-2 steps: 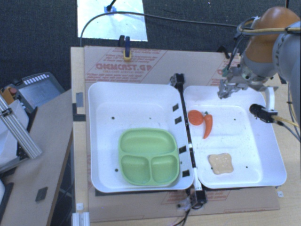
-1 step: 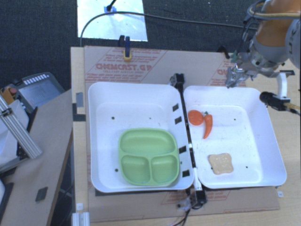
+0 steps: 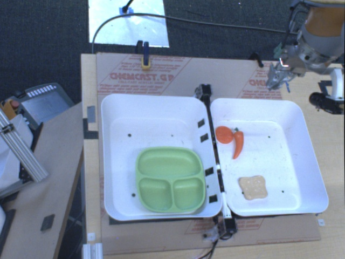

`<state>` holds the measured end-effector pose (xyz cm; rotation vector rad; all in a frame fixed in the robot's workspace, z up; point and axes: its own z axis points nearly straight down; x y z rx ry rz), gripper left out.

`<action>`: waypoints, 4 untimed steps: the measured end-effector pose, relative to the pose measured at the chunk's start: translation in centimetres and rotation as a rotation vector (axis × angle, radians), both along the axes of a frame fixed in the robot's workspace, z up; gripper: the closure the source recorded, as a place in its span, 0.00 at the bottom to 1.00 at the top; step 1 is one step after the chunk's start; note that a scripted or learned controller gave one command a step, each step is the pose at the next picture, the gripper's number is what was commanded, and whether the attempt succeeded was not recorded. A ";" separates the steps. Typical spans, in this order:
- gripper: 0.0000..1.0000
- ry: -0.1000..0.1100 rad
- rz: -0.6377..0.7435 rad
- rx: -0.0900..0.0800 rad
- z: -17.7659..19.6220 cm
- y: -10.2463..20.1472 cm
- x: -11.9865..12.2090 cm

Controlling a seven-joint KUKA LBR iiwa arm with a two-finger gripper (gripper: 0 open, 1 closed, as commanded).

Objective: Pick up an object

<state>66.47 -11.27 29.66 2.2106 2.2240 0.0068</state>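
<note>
In the right bin (image 3: 302, 144) lie an orange carrot-like toy (image 3: 237, 143) touching a round orange-red piece (image 3: 223, 135) near the bin's left wall, and a beige toast-shaped slice (image 3: 253, 187) toward the front. The left bin (image 3: 118, 123) holds a green divided plate (image 3: 170, 179) at its front right. My gripper (image 3: 276, 80) hangs above the bench just behind the right bin's far rim, well away from every object, with nothing seen between its fingers.
A black clamp strip (image 3: 207, 139) joins the two bins along the middle. A yellow-and-black clamp (image 3: 145, 55) sits behind the left bin. A cable arcs over the back of the bench. Metal equipment stands at the far left.
</note>
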 end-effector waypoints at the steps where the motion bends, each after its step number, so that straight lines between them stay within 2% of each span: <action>1: 1.00 0.006 0.003 0.002 -0.5 5.8 -1.6; 2: 1.00 0.007 0.001 0.001 -1.0 10.0 -3.5; 3: 1.00 0.007 0.003 0.003 -2.5 15.8 -4.5; 4: 1.00 0.007 0.001 0.002 -3.5 19.7 -5.8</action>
